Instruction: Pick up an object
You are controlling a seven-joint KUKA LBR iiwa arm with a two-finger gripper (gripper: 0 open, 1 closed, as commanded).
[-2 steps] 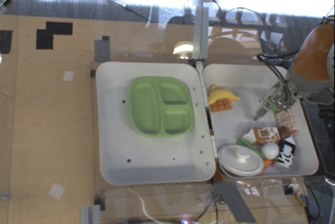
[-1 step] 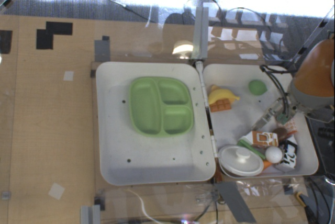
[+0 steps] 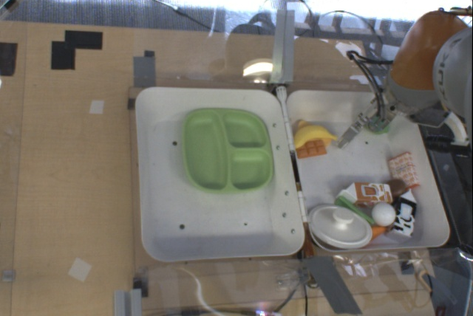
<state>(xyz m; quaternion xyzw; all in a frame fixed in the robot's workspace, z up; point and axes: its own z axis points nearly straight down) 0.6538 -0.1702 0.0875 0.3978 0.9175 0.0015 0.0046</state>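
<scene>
My gripper (image 3: 349, 133) hangs low over the upper middle of the right bin (image 3: 432, 229), reaching in from the orange-banded wrist (image 3: 417, 52) at the right. Nothing shows in its grasp. Just left of its tip lies a yellow banana (image 3: 314, 134) with a brown waffle piece (image 3: 310, 150) beside it, against the bin's left wall. Lower in the bin are a pink wafer (image 3: 403, 169), an orange carton (image 3: 373, 193), a white ball (image 3: 383, 214), a black-and-white item (image 3: 403, 222) and a white lidded pot (image 3: 340, 226).
The left bin (image 3: 159, 226) holds a green divided plate (image 3: 225, 148). A raised divider (image 3: 290, 152) separates the two bins. A grey post (image 3: 281, 49) stands behind them, and cables (image 3: 366, 67) trail near the wrist.
</scene>
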